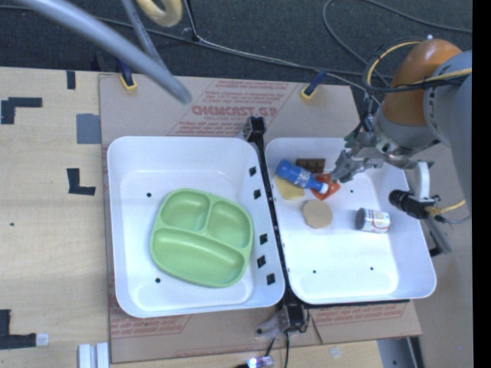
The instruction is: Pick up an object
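The left bin (123,228) holds a green divided plate (202,238) lying flat in its middle, with bare white floor all around it out to the walls. A black divider (265,205) runs between the two bins. In the right bin (414,278) the things crowd the far half, and the near half of the floor is open. The blue bottle (298,175) lies on its side near the far left corner, its long axis slanting from far left to near right. A yellow piece (291,189) touches its near side, and a brown block (311,163) sits just beyond it. A tan disc (317,215) lies near the middle. The gripper (337,176) sits over a red thing (327,187) at the bottle's right end; I cannot tell how its fingers stand. A small can (374,220) lies to the right.
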### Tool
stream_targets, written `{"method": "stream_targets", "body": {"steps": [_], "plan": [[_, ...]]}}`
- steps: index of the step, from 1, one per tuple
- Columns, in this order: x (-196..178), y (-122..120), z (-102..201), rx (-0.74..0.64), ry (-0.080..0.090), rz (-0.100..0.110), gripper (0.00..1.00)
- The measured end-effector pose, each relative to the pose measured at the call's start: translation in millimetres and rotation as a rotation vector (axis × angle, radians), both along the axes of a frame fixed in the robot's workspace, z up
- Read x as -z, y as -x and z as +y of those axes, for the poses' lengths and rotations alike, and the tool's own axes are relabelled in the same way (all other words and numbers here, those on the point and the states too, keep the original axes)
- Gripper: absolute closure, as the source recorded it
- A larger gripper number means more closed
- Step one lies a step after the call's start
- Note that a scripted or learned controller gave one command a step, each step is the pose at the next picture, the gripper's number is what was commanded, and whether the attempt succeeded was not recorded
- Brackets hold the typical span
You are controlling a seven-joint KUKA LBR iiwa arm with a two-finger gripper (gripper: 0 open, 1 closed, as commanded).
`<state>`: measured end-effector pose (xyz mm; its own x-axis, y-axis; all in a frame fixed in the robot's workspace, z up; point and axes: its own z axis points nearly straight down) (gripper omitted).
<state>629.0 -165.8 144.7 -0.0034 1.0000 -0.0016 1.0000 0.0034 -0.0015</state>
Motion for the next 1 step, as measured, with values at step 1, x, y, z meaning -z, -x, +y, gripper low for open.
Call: {"method": "stream_targets", "body": {"steps": [1], "plan": [[-59.2,6.8,-3.5,0.003,0.0,-0.006,1.0]]}}
